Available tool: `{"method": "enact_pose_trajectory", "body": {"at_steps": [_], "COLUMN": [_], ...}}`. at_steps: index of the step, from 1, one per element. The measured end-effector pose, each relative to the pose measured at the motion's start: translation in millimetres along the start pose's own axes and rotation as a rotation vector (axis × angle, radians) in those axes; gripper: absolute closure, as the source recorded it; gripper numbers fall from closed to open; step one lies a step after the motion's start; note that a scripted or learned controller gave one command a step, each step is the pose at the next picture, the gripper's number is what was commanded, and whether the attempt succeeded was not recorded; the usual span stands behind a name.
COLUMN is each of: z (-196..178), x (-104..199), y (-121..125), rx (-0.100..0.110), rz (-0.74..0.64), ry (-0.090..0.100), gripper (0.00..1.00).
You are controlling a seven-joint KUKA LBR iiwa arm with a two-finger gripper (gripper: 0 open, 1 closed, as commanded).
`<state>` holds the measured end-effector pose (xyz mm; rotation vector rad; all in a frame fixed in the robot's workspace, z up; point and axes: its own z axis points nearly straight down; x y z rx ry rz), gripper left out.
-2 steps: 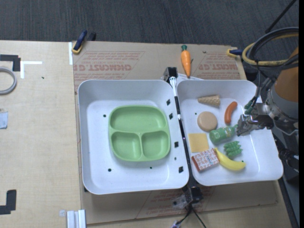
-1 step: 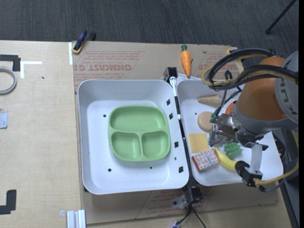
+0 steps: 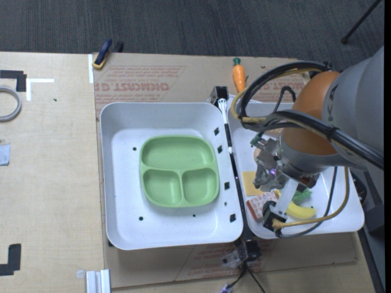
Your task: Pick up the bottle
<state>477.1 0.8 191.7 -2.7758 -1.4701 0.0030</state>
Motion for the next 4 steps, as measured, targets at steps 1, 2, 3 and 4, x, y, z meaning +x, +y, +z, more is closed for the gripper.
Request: {"method": "enact_pose_trajectory", "body": {"at_steps": [1, 2, 3, 4], "z": [0, -20, -66, -19], "x": [-12, 72, 52, 85], "y": [8, -33, -36, -58], "rx": [0.001, 0.000, 0.000, 0.000], "rz": [0.301, 0.478, 0.629, 0.707], "ry": [-0.001, -0.001, -0.001, -0.001], "gripper": [1.00, 1.00, 1.00, 1.00]}}
